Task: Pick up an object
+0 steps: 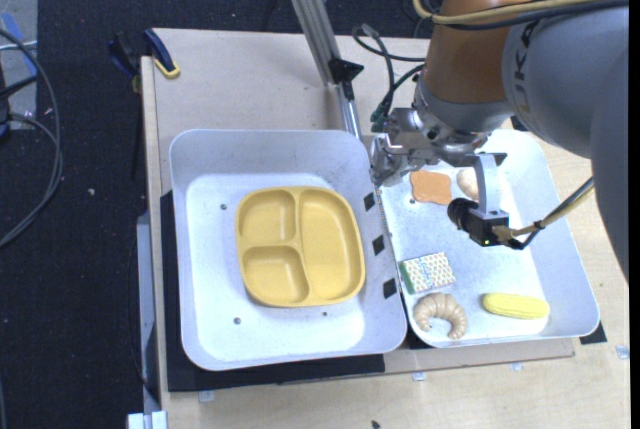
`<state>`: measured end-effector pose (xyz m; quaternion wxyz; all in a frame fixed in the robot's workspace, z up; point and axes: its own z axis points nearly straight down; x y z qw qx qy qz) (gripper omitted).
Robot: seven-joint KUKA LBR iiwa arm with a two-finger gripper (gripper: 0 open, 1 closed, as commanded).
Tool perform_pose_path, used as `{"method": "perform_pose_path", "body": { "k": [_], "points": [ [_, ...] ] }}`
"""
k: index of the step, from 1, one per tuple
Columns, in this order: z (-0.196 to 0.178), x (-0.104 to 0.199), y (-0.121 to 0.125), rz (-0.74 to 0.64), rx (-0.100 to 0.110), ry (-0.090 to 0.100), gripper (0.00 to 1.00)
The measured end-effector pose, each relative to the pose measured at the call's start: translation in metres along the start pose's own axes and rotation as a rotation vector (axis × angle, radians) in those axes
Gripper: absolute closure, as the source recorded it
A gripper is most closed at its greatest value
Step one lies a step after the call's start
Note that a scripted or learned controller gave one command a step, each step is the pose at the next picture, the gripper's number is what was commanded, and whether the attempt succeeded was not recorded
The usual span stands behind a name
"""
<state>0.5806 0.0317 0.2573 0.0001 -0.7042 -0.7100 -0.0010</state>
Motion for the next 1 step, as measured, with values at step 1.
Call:
{"method": "perform_pose_path", "body": {
  "k": [1],
  "points": [
    [0.0166, 0.0559, 0.0103, 0.0, 0.002, 0.0, 1.0]
  ]
}}
